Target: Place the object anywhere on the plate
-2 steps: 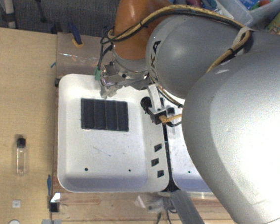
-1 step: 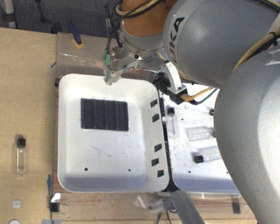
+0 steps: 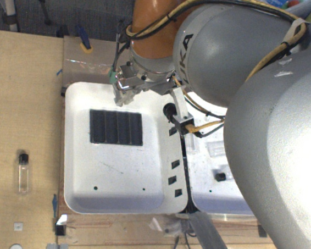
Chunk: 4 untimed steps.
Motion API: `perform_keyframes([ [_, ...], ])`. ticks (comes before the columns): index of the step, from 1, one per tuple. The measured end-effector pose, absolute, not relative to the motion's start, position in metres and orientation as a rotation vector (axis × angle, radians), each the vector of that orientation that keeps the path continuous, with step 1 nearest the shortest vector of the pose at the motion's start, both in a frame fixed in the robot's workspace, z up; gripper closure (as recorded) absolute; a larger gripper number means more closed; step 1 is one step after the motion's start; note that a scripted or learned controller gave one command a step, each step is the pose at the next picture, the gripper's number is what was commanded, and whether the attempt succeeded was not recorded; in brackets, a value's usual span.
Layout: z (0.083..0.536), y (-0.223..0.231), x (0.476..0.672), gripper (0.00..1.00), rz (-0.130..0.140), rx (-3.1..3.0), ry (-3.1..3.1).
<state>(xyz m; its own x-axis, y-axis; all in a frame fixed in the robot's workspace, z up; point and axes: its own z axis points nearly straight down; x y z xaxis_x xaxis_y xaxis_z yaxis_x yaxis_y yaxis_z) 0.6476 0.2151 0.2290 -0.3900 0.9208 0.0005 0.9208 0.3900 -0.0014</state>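
A dark, flat, rectangular plate (image 3: pixel 116 127) with several lengthwise ribs is seen lying in the upper half of the left white bin (image 3: pixel 82 188). It looks matte against the smooth, glossy plastic of the bin, whose corners are rounded and whose floor carries a few small dark dots near the front. The object to be placed cannot be made out anywhere with certainty.

The claw (image 3: pixel 124 97) is seen just above the plate's far edge, near the back rim of the left bin. Its metal parts are small and blurred, so whether it is open or closed cannot be told, and nothing can be seen held in it. A small green piece is visible at its left side. Above it the orange band (image 3: pixel 156 16) and the smooth grey arm (image 3: pixel 268 105) take up the upper right of the view, with yellow and black cables running along the shell. Black letters are printed on the grey shell beside the orange band, but they are curved away and cannot be read surely.

The right bin (image 3: pixel 214 194) is largely hidden by the arm; a small dark item (image 3: pixel 220 176) lies on its floor. Both bins rest on a pale, fine-grained wooden tabletop (image 3: pixel 22 79). A clear vial with a black cap (image 3: pixel 23 172) lies on the tabletop, well to the left of the bins. Dark carpet is seen beyond the tabletop's far edge.
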Motion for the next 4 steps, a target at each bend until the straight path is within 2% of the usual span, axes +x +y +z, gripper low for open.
perform_keyframes([
  [1,0.172,0.21,0.617,1.0,0.005,-2.559,-1.819],
  [2,0.153,0.225,0.478,1.0,0.009,-2.858,-1.298],
  [3,0.17,0.223,0.5,1.0,0.0,-3.125,-0.322],
  [4,0.17,0.226,0.541,1.0,0.006,-2.854,-1.311],
])
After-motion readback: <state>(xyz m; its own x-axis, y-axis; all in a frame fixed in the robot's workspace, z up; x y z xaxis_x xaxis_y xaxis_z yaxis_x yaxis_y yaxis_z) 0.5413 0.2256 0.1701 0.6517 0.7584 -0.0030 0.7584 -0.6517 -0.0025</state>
